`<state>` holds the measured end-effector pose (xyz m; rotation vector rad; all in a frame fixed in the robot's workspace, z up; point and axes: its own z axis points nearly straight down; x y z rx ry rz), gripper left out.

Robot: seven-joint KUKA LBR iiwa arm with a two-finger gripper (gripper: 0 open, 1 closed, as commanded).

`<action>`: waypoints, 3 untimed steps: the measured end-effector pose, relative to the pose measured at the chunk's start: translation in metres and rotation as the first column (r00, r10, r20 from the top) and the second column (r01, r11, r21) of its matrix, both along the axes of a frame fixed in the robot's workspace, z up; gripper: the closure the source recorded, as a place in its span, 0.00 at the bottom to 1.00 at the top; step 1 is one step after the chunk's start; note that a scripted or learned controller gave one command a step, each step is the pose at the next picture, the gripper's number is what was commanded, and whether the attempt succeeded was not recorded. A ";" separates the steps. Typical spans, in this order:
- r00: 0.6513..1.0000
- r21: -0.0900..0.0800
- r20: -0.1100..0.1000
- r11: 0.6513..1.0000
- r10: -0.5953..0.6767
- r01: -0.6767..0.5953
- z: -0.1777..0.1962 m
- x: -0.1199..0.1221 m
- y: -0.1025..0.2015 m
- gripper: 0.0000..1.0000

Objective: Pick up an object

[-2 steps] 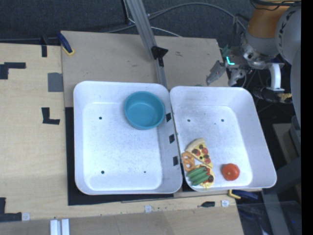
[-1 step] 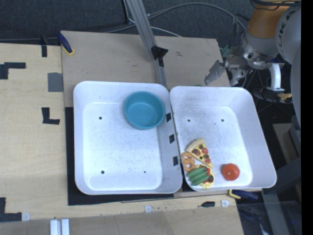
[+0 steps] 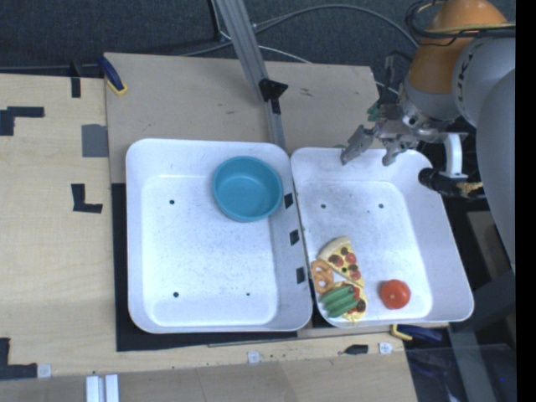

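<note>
- Blue bowl (image 3: 246, 188) in left bin (image 3: 159, 249), far right corner;
- pizza slice (image 3: 338, 280) and red tomato (image 3: 394, 294) in right bin (image 3: 419, 224), near edge;
- gripper (image 3: 368, 155) spread apart over right bin's far rim.

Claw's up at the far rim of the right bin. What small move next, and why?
Probably bring the claw toward the camera over the right white bin toward the small red round tomato-like object. The claw's two fingers look spread with nothing between them, and the tomato sits apart from the flat pizza-slice toy beside it.
</note>
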<state>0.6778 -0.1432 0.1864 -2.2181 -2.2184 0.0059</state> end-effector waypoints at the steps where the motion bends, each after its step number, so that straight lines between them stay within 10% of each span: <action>1: 1.000 0.000 0.000 1.000 0.000 0.000 -0.061 -0.004 -0.006 0.00; 2: 1.000 -0.001 0.003 1.000 0.001 -0.001 -0.099 -0.005 -0.005 0.00; 3: 1.000 -0.001 0.006 1.000 0.001 -0.001 -0.087 -0.004 -0.005 1.00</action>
